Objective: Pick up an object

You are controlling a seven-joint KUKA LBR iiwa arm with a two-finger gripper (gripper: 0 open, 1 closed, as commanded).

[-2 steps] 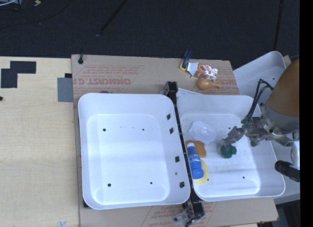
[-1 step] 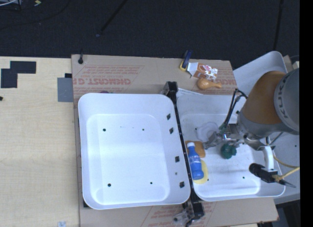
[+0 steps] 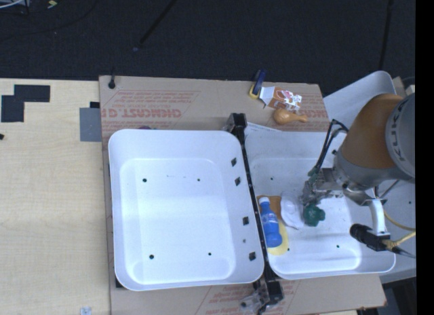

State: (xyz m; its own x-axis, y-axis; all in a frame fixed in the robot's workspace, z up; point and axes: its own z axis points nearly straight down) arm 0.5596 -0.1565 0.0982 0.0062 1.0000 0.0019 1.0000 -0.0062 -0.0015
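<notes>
My gripper point(image 3: 313, 203) reaches down into the right bin point(image 3: 325, 263), near its middle. Directly under its tip lies a small dark green object point(image 3: 313, 216), touching or nearly touching the tip. To its left rests a white crumpled item point(image 3: 291, 212). A blue bottle point(image 3: 269, 223) lies along the bin's left wall on a yellow piece point(image 3: 279, 242), with a small orange-brown thing point(image 3: 274, 201) above it.
The left bin point(image 3: 122, 171) stands beside the right one, and a black divider point(image 3: 245, 171) runs between them. Behind the bins, on the cardboard, lie an orange pear-shaped toy point(image 3: 287, 116), a red-and-white packet point(image 3: 283, 96) and a blue-and-yellow item point(image 3: 258, 84).
</notes>
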